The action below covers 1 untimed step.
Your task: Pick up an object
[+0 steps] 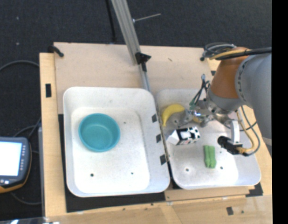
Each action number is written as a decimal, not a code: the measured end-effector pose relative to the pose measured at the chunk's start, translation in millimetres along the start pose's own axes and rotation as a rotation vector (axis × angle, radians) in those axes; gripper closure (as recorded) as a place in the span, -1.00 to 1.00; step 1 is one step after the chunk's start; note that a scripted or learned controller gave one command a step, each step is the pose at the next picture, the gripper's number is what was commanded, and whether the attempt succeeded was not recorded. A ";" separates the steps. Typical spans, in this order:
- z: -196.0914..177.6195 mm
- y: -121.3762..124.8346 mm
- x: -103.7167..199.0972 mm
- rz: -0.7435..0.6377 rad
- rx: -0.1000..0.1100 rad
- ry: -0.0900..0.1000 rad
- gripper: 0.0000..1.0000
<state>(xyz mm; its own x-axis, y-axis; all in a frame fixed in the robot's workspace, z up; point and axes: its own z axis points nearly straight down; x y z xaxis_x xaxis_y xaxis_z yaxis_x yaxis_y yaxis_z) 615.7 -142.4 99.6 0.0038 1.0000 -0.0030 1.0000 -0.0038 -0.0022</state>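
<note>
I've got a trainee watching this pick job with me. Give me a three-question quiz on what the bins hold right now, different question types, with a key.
1. True or false: the teal bowl lies in the same bin as the banana.
2. Multiple choice: which thing lies nearest the gripper? A) the teal bowl B) the black-and-white carton C) the handheld screen beside the bench
3. Fill in: the green object lies in the ____ bin as the camera sees it.

Key
1. False: the bowl is in the left bin, the banana in the right one.
2. B: the carton lies just below the gripper.
3. right
</note>
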 end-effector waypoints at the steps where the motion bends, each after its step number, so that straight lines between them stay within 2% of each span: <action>1: -12.8 1.4 -0.7 0.005 -0.006 0.002 1.00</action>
<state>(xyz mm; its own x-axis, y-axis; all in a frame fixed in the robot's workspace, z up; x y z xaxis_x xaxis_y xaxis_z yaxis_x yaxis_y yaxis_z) 617.1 -143.0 112.4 0.0086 1.0000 -0.0014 1.0000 -0.0086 0.0034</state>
